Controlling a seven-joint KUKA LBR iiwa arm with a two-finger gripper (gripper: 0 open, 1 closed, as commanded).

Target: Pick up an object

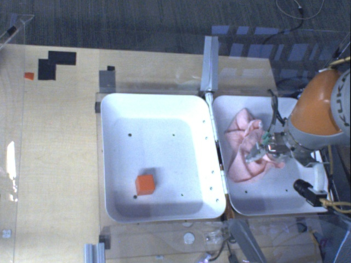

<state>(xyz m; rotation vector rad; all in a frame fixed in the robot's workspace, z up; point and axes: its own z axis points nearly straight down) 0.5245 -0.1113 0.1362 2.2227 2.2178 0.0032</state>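
Observation:
A crumpled pink cloth lies in the right bin, towards its left half. My gripper comes in from the right and sits low over the cloth's right edge, touching or pressing into its folds. An orange cube rests in the left bin, near its front left corner, far from the gripper.
The two white bins stand side by side on a pale wooden bench, split by a metal rail. Black blocks and a small orange tag lie at the bench's far left. A clear panel stands along the left side.

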